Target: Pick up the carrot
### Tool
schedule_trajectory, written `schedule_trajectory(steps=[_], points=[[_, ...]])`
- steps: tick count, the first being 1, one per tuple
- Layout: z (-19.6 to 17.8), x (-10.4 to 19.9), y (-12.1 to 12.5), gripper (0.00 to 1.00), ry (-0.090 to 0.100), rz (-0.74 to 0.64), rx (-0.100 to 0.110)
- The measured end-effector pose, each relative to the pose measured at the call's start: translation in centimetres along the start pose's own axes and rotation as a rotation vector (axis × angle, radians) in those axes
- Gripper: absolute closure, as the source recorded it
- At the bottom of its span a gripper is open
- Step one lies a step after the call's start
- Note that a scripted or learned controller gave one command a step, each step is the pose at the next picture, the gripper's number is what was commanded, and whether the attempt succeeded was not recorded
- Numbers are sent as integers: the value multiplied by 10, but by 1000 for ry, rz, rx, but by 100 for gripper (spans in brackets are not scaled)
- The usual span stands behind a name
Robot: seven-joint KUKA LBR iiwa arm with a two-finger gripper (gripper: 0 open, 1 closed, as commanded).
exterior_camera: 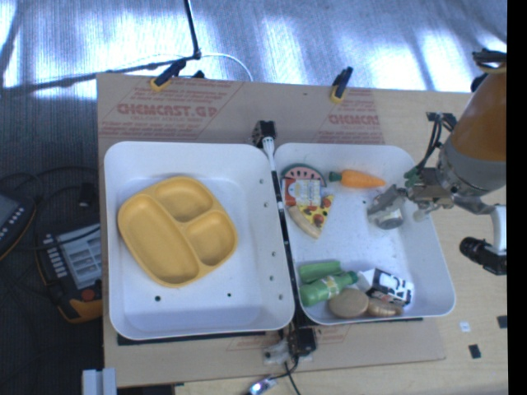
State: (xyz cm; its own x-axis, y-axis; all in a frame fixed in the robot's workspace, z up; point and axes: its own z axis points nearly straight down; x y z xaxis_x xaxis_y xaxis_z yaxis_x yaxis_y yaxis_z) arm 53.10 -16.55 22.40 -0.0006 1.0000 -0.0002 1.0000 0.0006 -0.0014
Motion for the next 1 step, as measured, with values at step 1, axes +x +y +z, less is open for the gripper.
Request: schedule_trajectory(steps=[1], points=[[-48, -2, 70, 0, -1, 76, -3]])
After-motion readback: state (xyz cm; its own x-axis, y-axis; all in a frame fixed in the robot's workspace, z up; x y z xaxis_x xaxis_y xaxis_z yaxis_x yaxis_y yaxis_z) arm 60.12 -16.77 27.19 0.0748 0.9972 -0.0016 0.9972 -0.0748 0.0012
